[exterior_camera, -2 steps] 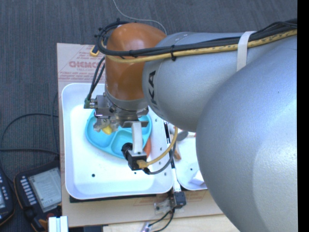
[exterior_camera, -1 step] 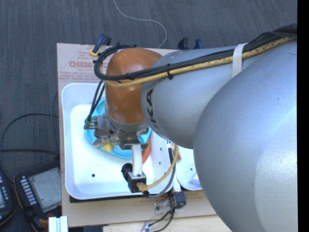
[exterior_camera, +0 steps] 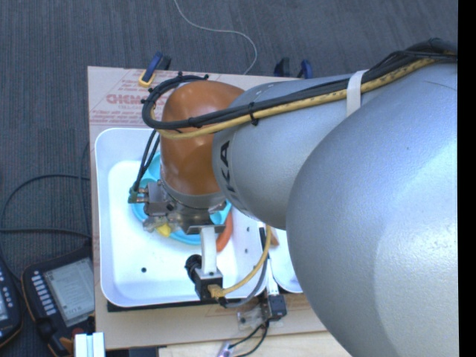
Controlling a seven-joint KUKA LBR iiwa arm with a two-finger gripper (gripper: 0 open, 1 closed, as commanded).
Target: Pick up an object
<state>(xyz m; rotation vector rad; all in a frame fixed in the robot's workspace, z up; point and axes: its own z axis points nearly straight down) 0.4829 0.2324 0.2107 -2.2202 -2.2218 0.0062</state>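
The arm (exterior_camera: pixel 349 162) is seen reaching in from the right, its orange band (exterior_camera: pixel 195 136) sitting over the left bin (exterior_camera: pixel 119 274). The gripper (exterior_camera: pixel 178 218) is hidden under the wrist flange, so jaw state cannot be told.

A blue object (exterior_camera: pixel 152 171), flat and ring-like, is seen lying on the bin floor right around and under the gripper; only its edges are visible past the wrist. A yellow piece (exterior_camera: pixel 162 229) is seen just at the gripper's lower left, touching or overlapping the blue one. An orange piece (exterior_camera: pixel 223 236) is seen just at the gripper's right, near the bin's right wall. Nothing can be confirmed between the jaws.

A white bracket (exterior_camera: pixel 207 253) with a black fitting at its end is seen projecting from the wrist toward the bin's near edge. The right bin (exterior_camera: pixel 286 277) is mostly covered by the arm. A pendant (exterior_camera: pixel 63 292) is seen on the floor, well apart, at lower left.
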